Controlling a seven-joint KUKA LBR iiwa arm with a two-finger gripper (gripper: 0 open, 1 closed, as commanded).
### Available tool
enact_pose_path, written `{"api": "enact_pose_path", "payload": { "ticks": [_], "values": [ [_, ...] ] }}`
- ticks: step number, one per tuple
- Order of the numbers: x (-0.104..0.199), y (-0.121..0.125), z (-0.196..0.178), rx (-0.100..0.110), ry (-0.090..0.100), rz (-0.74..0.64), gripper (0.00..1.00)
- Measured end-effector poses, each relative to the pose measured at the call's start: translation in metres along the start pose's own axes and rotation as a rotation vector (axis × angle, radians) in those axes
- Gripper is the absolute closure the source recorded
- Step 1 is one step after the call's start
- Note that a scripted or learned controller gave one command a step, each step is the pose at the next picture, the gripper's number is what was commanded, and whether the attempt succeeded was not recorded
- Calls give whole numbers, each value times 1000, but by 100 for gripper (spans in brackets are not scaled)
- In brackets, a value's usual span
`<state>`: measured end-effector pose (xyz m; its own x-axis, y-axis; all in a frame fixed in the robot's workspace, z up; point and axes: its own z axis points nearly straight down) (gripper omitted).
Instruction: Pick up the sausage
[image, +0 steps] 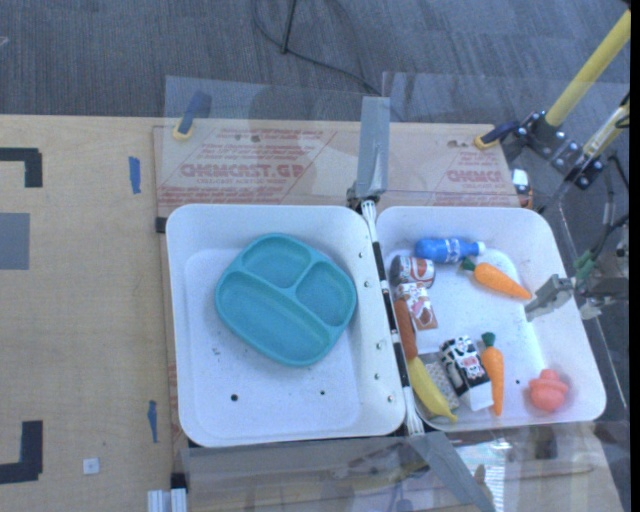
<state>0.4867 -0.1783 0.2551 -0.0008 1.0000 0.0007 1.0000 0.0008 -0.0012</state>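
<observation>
The sausage (404, 334) is a thin orange-brown stick lying lengthwise along the left wall of the right bin (560, 250). Its far end touches a red-and-white food piece (420, 306), and its near end meets a banana (430, 390). My gripper (548, 296) hangs over the right side of the right bin, well to the right of the sausage. Nothing is visibly held in it.
The right bin also holds a blue bottle (448, 248), two carrots (496, 281) (492, 372), a brown can (411, 269), a cow-patterned carton (463, 362) and a red-orange fruit (548, 392). A teal divided plate (286, 298) lies in the left bin (200, 400).
</observation>
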Motion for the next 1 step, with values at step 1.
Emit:
{"api": "enact_pose_path", "payload": {
  "ticks": [1],
  "values": [
    [70,-7,99,0,0,87,0]
  ]
}}
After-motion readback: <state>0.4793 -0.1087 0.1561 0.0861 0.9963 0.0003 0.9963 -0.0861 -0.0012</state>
